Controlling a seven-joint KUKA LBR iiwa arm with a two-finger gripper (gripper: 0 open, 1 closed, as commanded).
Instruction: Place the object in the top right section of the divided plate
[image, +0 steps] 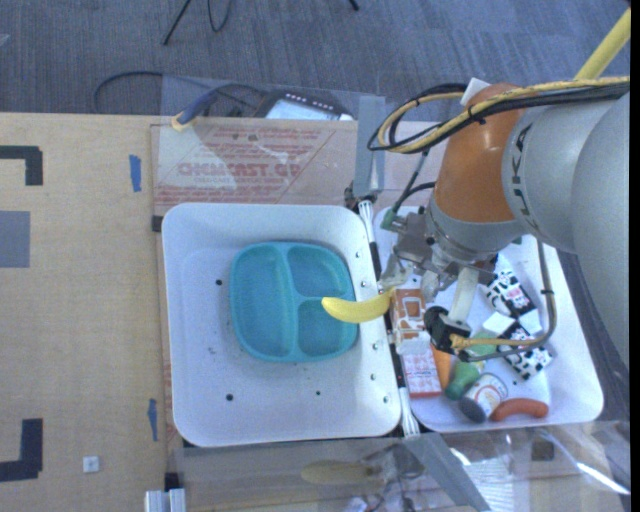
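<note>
While the banana (356, 308) overhangs the divided plate (270, 300)'s right rim, I cannot tell my gripper (400, 272)'s opening, so I'm unsure it's held.

Grey carpet floor (420, 40), wooden bench (80, 300)

the left shallow white bin (200, 390) lies open around the teal divided plate (270, 300); a yellow plastic banana (355, 308) overhangs the plate's right edge. the right white bin (580, 390) is crowded with small packets and toys (480, 385) beneath the grey arm (560, 170).
</note>
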